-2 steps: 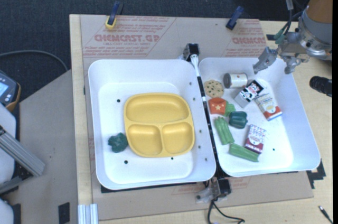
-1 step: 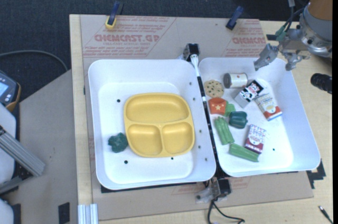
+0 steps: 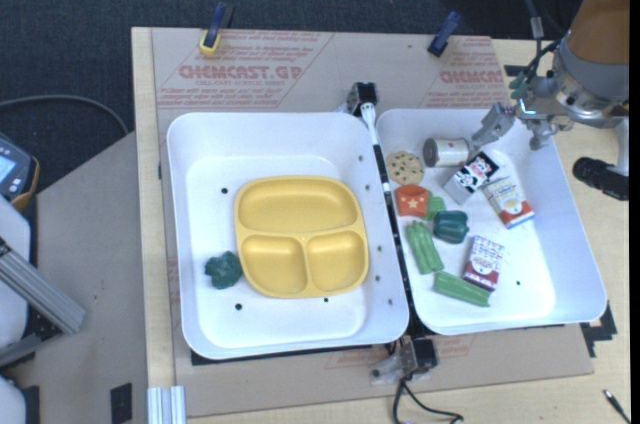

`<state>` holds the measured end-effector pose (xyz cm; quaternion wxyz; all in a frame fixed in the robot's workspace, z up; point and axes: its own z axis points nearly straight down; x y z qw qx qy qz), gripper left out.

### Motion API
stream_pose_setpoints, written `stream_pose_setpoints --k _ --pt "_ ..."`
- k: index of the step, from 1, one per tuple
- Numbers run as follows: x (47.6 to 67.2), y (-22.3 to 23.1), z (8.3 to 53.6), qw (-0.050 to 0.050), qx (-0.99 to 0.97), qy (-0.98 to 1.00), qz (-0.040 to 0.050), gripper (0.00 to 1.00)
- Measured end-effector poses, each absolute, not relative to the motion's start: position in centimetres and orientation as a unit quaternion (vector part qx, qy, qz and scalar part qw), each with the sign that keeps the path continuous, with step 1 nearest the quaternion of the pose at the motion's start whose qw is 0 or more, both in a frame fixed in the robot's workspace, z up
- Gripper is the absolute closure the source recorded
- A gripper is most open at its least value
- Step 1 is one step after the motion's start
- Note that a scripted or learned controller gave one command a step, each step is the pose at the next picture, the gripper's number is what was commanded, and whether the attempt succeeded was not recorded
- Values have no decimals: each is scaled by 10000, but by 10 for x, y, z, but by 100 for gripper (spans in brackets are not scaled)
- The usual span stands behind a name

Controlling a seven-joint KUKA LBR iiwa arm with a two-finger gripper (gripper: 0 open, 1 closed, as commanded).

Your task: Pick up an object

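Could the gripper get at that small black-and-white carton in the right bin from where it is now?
Probably yes. The gripper hangs just above the carton, with nothing lying on top of it, though a can and a packet lie close beside it.

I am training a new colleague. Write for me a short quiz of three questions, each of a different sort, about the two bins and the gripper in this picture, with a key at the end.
1. True or false: the yellow divided plate lies in the left bin.
2. What lies just left of the plate? A) a cookie B) the green broccoli toy C) a milk carton
3. Fill in: the gripper is above the ____ bin, near the small can.

Key: 1 true; 2 B; 3 right.
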<state>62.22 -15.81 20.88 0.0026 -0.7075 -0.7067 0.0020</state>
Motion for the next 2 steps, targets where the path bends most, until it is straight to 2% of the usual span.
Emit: stream_pose_setpoints --k 2 --pt "614 -154 121 35 -7072 -7070 20 0"
